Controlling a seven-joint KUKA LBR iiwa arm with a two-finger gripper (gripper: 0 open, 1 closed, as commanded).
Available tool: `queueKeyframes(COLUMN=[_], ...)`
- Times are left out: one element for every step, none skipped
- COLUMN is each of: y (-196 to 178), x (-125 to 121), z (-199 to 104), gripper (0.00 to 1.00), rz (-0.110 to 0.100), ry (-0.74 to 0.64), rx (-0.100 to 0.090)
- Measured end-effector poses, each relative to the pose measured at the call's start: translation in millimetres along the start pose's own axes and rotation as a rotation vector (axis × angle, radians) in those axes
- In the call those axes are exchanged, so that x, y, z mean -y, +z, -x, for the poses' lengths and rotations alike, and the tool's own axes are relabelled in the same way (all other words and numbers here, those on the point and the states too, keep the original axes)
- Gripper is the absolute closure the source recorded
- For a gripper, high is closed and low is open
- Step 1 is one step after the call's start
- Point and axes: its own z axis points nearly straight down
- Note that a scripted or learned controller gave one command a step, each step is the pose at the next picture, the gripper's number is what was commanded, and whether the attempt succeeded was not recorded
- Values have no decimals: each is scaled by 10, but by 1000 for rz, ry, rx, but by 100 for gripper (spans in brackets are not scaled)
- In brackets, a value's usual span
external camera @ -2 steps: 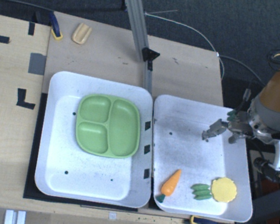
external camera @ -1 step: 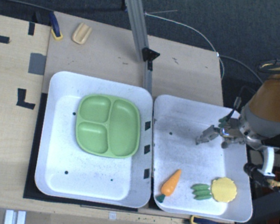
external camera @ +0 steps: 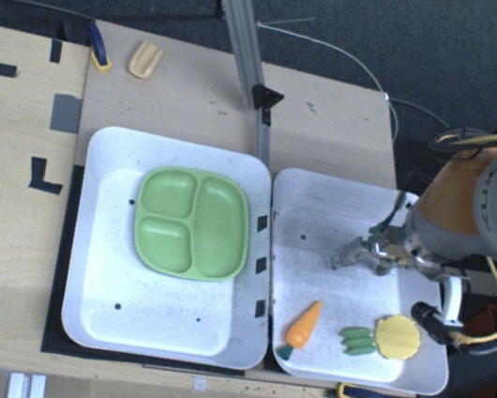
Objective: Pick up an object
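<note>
In the right bin (external camera: 323,207) lie an orange toy carrot (external camera: 303,324) near the front left corner and a yellow toy pineapple with a green top (external camera: 386,338) near the front right. My gripper (external camera: 351,255) hangs over the middle of the right bin, behind both toys, pointing left and down, and nothing shows between its fingers. A green divided plate (external camera: 193,224) rests in the left bin (external camera: 98,243).
A slanted metal pole (external camera: 245,31) rises behind the bins. On the bench at the back left lie a tan block (external camera: 144,60) and a blue-and-yellow item (external camera: 98,46). Cables run at the right by the arm's grey body (external camera: 474,214).
</note>
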Motion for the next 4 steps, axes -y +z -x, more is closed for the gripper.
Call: queueKeyframes(y=[-134,-762,-1321,-1856], x=[-14,-40,-92,-100], z=[-1,-39,53,52], gripper=[100,100,100,100], rz=[4,12,12,12], ry=[-1,0,1,0], rx=[1,2,3,3])
